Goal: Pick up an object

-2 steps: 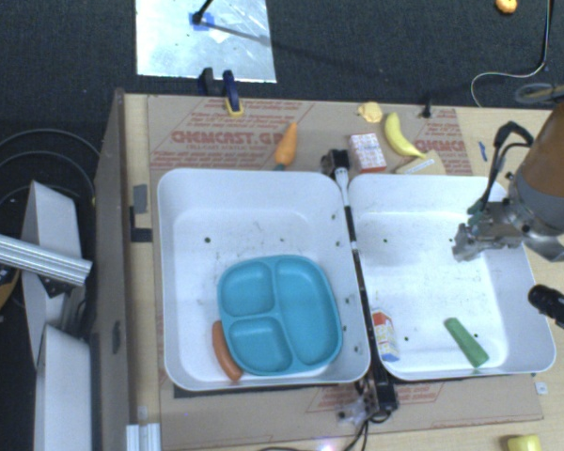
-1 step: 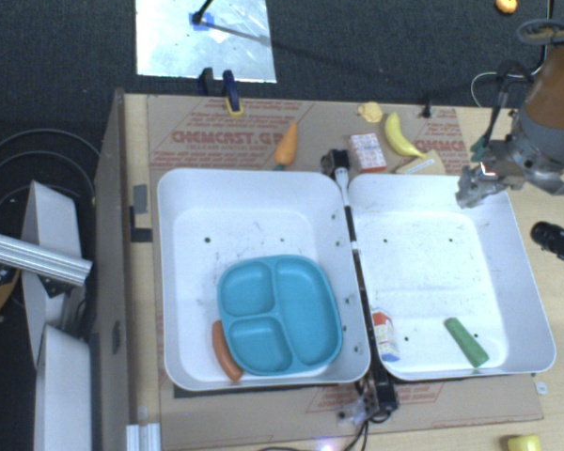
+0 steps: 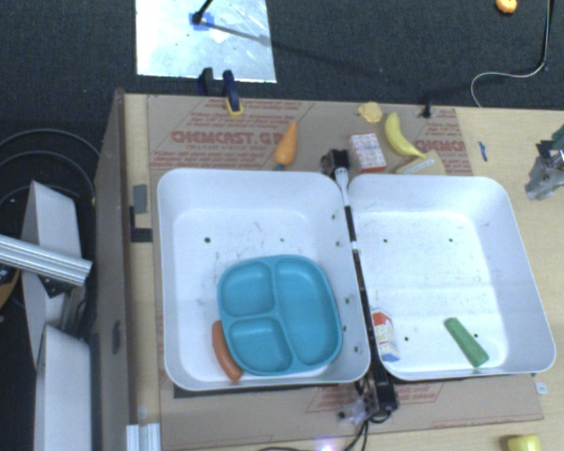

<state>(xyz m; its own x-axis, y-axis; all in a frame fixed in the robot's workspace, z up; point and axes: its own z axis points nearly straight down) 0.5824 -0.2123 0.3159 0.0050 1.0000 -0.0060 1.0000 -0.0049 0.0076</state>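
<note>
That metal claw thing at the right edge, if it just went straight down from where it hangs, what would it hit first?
Most likely bare bench. The tool hangs beyond the right bin's outer rim, not over it, and nothing lies beneath it there. Height is hard to judge from this slanted view, so it might clip that rim.

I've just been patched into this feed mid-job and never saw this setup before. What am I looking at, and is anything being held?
One camera looks down at a slant on a bench with two shallow white bins side by side. The left bin holds a blue divided plate and an orange sausage-shaped toy beside it. The right bin holds a green stick and a small red-and-white carton against its left wall. Behind the bins lie a carrot, a banana and a small box. The robot's hand sits at the right edge, outside the bins; nothing visibly sits in it.
</note>
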